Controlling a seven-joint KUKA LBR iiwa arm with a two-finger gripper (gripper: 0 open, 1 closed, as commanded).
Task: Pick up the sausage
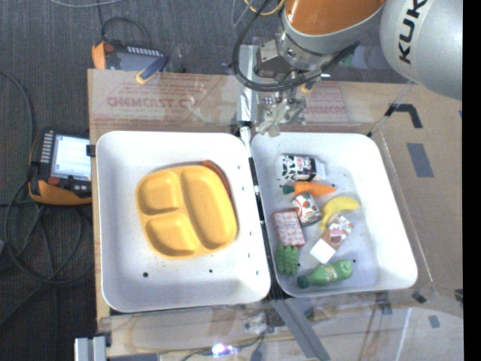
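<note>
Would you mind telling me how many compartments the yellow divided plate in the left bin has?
3. The yellow plate has one small compartment at upper left, one small at lower left, and one long compartment along the right side. None seem hidden.

The robot arm (421, 28) is big, round and grey, with black letters "KUK" on its side. A shiny orange band (331, 2) sits at 12 o'clock. Black and yellow cables (248, 21) loop beside it. Below the band is a small silver tool (279, 119).
</note>
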